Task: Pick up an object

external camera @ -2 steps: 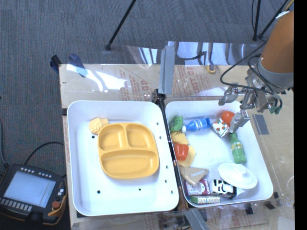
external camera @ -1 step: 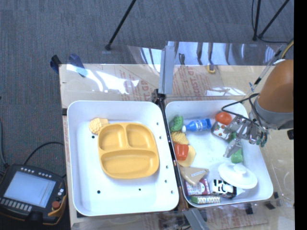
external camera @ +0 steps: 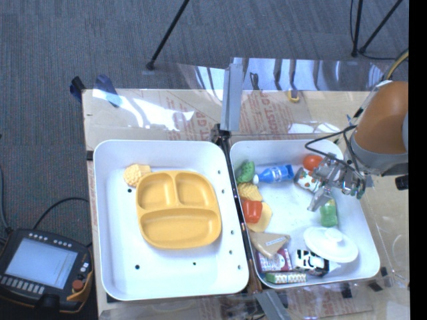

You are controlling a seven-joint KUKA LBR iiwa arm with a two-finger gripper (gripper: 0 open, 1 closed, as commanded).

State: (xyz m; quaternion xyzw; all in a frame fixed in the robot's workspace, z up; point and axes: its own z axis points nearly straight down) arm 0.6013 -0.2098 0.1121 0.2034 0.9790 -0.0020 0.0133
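My gripper (external camera: 321, 201) hangs low over the right bin (external camera: 369, 245), near its right side, and points down and to the left. Its fingers stand open with nothing between them. A small green object (external camera: 328, 214) lies right beside the fingertips, just below them. A red tomato-like ball (external camera: 311, 162) and a small patterned item (external camera: 305, 178) sit just to the gripper's upper left. A blue bottle (external camera: 275, 174) lies further left.
The right bin also holds a green vegetable (external camera: 245, 172), a red and yellow piece (external camera: 252, 209), a cheese wedge (external camera: 268, 243), a white lid (external camera: 331, 244) and a flat packet (external camera: 285, 277). In the left bin (external camera: 113, 245) are a yellow divided plate (external camera: 178, 209) and a small yellow item (external camera: 135, 174).
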